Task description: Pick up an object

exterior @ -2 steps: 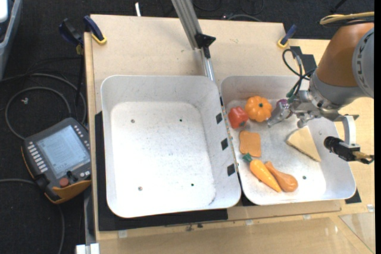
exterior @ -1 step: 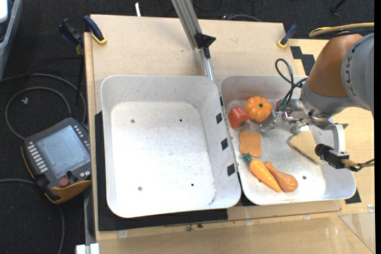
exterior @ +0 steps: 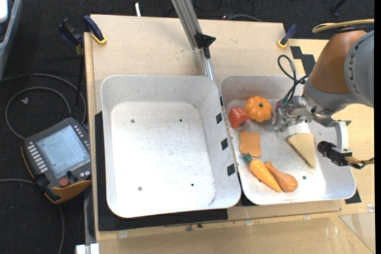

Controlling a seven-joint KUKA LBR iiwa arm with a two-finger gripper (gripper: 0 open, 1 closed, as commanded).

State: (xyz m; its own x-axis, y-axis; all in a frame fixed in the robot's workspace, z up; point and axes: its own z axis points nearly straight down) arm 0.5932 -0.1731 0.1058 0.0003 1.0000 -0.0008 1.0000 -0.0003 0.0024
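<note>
Gripper (exterior: 286,120) low in right bin (exterior: 339,187), beside pumpkin (exterior: 259,108).

Bright, even overhead light; the white left bin (exterior: 161,146) glares slightly, shadows soft, floor beyond it dim.

Dark carpet floor (exterior: 47,3) w/ loose cables (exterior: 24,110), wooden bench (exterior: 178,47), handheld controller (exterior: 58,157) at left.

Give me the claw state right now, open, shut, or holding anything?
Claw: cannot be told from this view. It sits low in the right bin, between the pumpkin and the cheese wedge; nothing visibly held.
</note>
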